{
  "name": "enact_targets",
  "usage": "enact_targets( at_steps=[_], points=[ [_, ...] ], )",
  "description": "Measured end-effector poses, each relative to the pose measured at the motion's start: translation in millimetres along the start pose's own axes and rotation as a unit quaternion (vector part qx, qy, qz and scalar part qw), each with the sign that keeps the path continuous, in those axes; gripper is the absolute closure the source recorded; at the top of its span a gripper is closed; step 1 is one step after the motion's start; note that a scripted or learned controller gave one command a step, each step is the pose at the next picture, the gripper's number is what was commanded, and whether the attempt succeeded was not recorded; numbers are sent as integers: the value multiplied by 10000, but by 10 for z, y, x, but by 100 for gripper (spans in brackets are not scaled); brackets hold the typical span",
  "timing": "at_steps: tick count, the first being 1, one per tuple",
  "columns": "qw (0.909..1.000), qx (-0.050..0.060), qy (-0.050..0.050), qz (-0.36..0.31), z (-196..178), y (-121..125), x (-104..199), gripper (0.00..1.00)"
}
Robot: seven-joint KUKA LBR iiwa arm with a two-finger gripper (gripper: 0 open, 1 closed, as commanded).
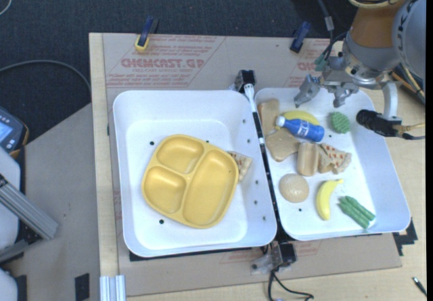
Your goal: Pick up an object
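One blue bottle (302, 130) lies lengthwise left-right, white cap seemingly pointing left.

Blue clamp (145, 32) and dark clamp (300, 36) on cardboard sheet (196, 63), dark carpet (67, 2)

1. You see the gripper (325, 92) with fingers spread, holding nothing, above the right bin's (392, 178) far edge.
2. Your right bin holds a blue bottle (301, 130), banana (326, 198) and green beans (356, 211).
3. Your left bin (128, 157) holds a yellow divided plate (190, 180).
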State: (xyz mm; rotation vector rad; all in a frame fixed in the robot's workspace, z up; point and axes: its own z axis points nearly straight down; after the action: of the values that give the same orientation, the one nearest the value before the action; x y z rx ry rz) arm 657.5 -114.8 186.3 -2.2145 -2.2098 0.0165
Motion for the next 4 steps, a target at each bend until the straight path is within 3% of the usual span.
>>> enact_targets(
  at_steps=[1, 3, 4],
  points=[
    [10000, -78, -8, -10, -101, 28, 1, 0],
    [9999, -100, -13, -16, 1010, 74, -34, 0],
    [9999, -121, -15, -14, 882, 81, -32, 100]
  ],
)
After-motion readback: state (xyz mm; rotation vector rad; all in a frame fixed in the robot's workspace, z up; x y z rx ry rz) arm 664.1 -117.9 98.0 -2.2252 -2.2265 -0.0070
